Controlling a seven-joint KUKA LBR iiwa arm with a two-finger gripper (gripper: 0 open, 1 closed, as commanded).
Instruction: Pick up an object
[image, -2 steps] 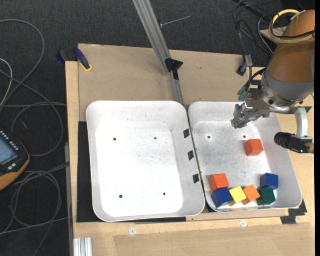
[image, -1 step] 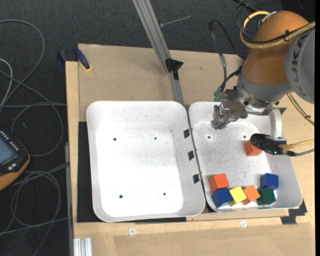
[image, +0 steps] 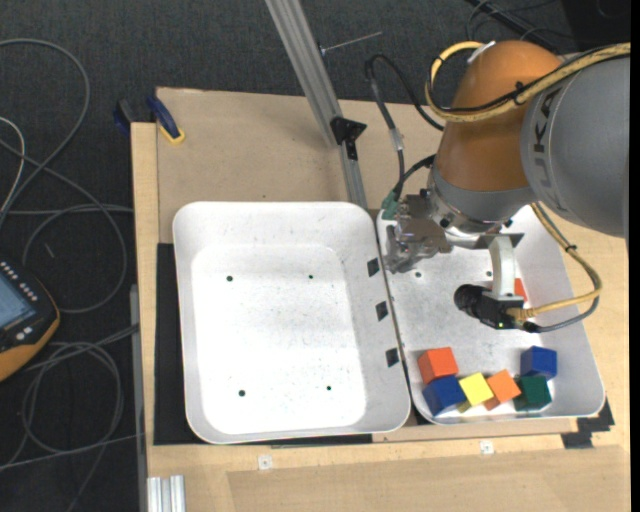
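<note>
Plywood surface (image: 250, 130) carries two white bins; the left bin (image: 270, 320) lies bare, and the right bin (image: 590, 385) holds a cluster of blocks at its near edge. An orange block (image: 437, 363) sits at the cluster's open corner, well apart from the hand (image: 408, 238), whose grip I cannot tell. Best approach, I judge: travel over that block, descend straight, avoiding the blue block (image: 443, 394) touching it.

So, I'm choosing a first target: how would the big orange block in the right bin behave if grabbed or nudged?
The orange block looks rigid and flat-sided, so it probably slides rather than rolls. Its top corner is free, but the blue block and yellow block crowd its near side, so a nudge would likely shift them too. It seems light, perhaps wood or foam.
</note>
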